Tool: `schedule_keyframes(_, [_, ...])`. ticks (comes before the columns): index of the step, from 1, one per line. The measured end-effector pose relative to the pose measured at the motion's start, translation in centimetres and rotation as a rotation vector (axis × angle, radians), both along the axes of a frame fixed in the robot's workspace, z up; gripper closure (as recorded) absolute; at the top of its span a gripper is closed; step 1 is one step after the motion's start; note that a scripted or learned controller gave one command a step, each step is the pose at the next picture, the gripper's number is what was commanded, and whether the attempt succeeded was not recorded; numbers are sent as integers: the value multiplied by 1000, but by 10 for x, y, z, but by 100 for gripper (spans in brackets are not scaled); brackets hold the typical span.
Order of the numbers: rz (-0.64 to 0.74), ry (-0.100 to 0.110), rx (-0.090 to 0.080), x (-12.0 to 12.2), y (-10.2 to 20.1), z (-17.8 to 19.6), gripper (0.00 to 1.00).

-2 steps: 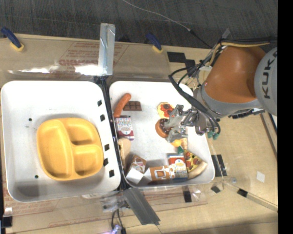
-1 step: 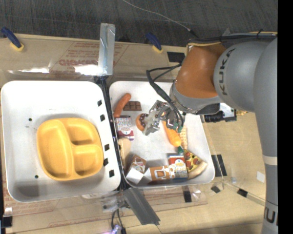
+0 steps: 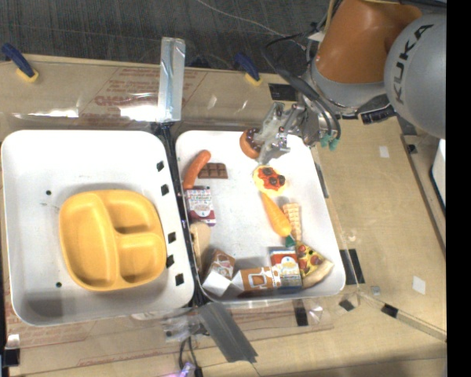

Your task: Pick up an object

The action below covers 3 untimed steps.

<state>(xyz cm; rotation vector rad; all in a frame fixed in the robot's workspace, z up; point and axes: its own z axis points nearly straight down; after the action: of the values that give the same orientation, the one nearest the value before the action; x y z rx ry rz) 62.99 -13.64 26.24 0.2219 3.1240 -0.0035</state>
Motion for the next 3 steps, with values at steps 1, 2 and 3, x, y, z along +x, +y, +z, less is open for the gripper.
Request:
schedule_keyframes(1, [5,2,0,0,2,8,100])
schedule_keyframes(2, [197,5,-1,-9,-48,53,100])
schedule_keyframes(3, [140,7,0,-83,-34,36,100])
